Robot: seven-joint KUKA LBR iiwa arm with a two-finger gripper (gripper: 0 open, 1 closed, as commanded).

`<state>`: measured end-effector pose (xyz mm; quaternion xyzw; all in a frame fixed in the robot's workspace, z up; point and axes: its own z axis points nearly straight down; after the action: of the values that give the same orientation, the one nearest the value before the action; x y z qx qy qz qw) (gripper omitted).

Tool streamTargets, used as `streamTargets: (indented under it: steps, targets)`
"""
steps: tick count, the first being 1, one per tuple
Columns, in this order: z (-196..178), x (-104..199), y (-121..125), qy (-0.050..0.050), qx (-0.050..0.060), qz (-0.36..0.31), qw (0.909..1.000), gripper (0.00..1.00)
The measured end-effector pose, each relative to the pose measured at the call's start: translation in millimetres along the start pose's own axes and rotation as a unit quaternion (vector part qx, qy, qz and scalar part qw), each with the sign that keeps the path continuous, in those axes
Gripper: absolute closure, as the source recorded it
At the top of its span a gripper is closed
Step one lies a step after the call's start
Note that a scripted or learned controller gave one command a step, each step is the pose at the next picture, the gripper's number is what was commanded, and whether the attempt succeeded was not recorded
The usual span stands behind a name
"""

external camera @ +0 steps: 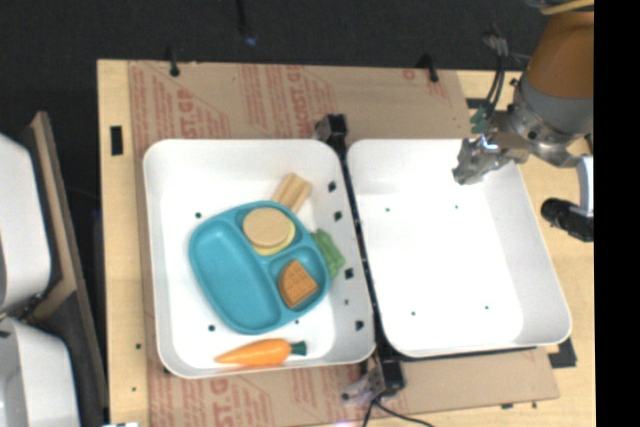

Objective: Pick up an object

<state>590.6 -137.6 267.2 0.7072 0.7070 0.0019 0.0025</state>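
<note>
The left bin (170,175) holds a blue divided tray (225,285) with a round tan biscuit (269,228) and a brown waffle-like piece (297,284) in its compartments. A tan wooden block (292,190) lies just beyond the tray. A green piece (330,253) sits at the tray's right edge. An orange carrot (262,352) lies along the bin's front wall. My gripper (468,171) hangs over the far right corner of the right bin (500,315), well away from all these objects, and nothing shows between its fingers.
The grey arm with its orange band (560,45) comes in from the upper right. Both bins rest on a brown cardboard sheet (250,100) over the wooden bench. A black clip (332,127) sits between the bins at the back.
</note>
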Motion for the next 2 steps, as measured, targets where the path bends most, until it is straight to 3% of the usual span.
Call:
streamTargets:
  steps: [2]
  targets:
    - [8, 88, -12, 0.001, 0.003, -0.001, 1.0000, 1.00]
